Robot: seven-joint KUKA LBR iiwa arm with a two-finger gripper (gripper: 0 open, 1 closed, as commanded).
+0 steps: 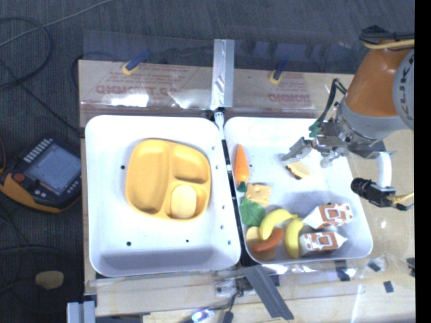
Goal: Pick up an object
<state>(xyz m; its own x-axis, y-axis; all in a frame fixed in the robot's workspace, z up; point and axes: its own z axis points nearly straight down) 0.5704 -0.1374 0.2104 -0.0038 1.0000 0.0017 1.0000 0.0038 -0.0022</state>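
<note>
My gripper (310, 157) hangs over the upper right part of the right bin (269, 130), fingers spread open with nothing between them. A small pale yellow wedge (298, 170) lies on the bin floor just below the left finger (292, 155). Along the bin's left side lie an orange carrot (240, 163), a cheese piece (258, 194) and a green item (250, 211). Toward the front are a yellow banana (279, 223), a reddish-brown sausage (261, 244) and two white-and-orange cartons (326, 227).
The left bin (108, 247) holds a yellow divided plate (158, 170) with a cream round piece (183, 201) in its front compartment. The arm's orange band (377, 73) rises at the right. A black part (367, 188) juts over the right bin's right rim.
</note>
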